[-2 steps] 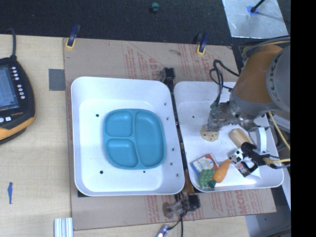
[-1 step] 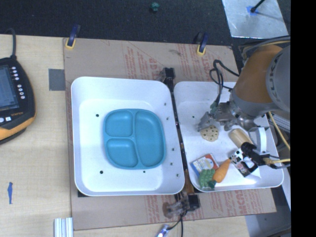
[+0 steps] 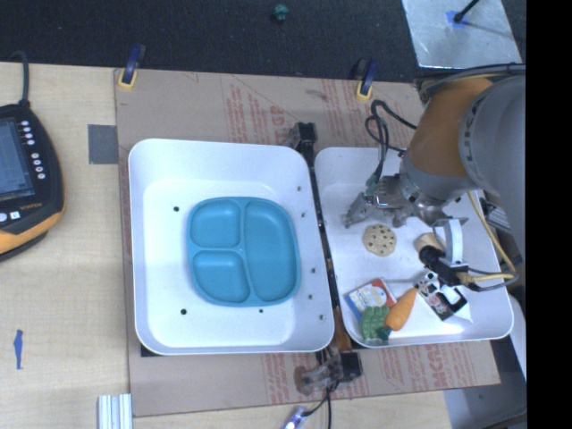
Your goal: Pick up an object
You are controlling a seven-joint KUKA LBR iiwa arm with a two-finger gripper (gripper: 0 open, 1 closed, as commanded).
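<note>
Colour rundown: both bins are plain white, left bin point(image 3: 152, 239) and right bin point(image 3: 344, 172). The divided plate point(image 3: 243, 250) in the left one is a flat sky blue. Over in the right bin the cookie point(image 3: 380, 239) is tan with dark speckles, and the toy carrot point(image 3: 402, 308) is orange with a green top. The arm point(image 3: 465, 141) is grey with an orange band. The desk point(image 3: 63, 284) is pale wood, with a brown cardboard sheet point(image 3: 223, 110) carrying faded red print. The pendant point(image 3: 25, 181) at the left edge is black with orange trim.
</note>
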